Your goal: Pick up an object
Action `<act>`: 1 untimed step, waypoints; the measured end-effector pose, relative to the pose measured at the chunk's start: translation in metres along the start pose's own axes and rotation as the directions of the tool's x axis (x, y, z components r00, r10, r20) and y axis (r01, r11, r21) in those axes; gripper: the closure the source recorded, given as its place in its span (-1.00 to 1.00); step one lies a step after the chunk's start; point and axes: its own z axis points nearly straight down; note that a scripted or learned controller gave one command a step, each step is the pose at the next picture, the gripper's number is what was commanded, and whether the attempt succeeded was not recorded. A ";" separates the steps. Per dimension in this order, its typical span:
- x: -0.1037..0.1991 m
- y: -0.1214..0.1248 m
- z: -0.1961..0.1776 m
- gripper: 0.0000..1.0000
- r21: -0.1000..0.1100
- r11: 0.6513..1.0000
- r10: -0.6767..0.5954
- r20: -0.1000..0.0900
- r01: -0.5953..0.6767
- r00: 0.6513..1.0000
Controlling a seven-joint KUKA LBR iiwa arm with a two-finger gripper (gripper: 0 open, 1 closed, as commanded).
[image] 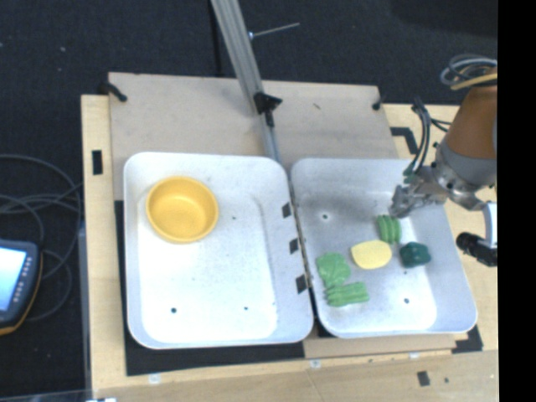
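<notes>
Gripper [405, 201] poised above the small ridged green plastic piece [388, 228]

Finger state unreadable; the crowding pale yellow oval plastic piece [371, 255] could get nudged, spoiling the grasp.

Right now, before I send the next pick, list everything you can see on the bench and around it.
left bin: one, white, left half of the bench
right bin: one, white, right half of the bench
bowl: one, yellow, upper left of the left bin
light green pieces: a small cluster, lower left of the right bin
yellow piece: one, centre of the right bin
small green piece: one, just above the yellow piece
dark green piece: one, right of the yellow piece
metal post: one, grey, behind the bins
handheld screen: one, left edge
arm: one, grey and orange, from the right
tool: one, above the small green piece
</notes>
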 end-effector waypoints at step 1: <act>-0.004 -0.008 -0.050 1.00 0.000 1.000 0.001 0.000 -0.001 1.000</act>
